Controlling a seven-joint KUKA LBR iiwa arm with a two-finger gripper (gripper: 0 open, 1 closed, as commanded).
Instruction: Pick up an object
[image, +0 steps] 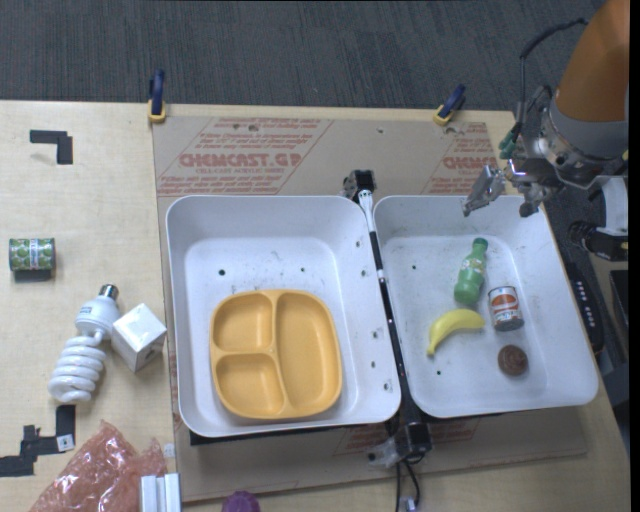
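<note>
Camera view, from left to right: on the bare wooden surface (80, 200) lie a small green can (31, 256) on its side, a white spiral light bulb (82, 350) and, touching it, a small white cube (139, 336); lower down a pink mesh bag (95, 470) reaches the bottom edge. Next comes a brown cardboard sheet (250, 150) with red lettering, held by two blue clamps at its far edge and carrying both bins. The left bin (190, 240) holds a yellow divided tray (275, 352) with three compartments, lying flat toward the near side. The right bin (560, 330) holds a green bottle (470, 272) lying roughly along the bin's depth, a yellow banana (453, 326) just near of it, a small can with a red label (506, 308) just right of both, and a round brown object (513, 361) nearer the front rim. Over the far right corner of that bin hangs the gripper (505, 190), its fingers (480, 192) spread apart and grasping nothing, well apart from the objects below, with the grey and orange arm (595, 70) rising behind it.
</note>
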